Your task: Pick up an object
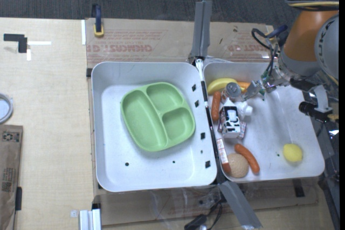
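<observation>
Your gripper (253,89) sits low in the right bin (269,161), near its far left corner, hanging off the grey arm (310,40) that comes in from 3 o'clock. Pincer state: cannot tell, the tip is a small blur of metal against clutter, nothing visibly between anything. No object is visibly held. Nearest candidate is the banana (222,85), just beside the tip at roughly 9 o'clock, long axis running about 9 to 3, so it lies nearly in line with your approach. Just beside it at 7 o'clock from the tip is a small bottle-like thing (233,90), too blurred to name firmly, and below that the black-and-white packet (232,121), long axis 12 to 6. An orange sausage (216,106) runs 12 to 6 along the bin's left wall. Well apart at 5 o'clock: the lemon (292,153), lying alone on bare bin floor. At 6 o'clock, near the front rim, a second sausage (247,158) and a brown round roll (236,165), touching or nearly. My read: the banana is the target, short move toward 9, crowding is the risk. The left bin (108,169) has a green divided plate (158,115).
</observation>
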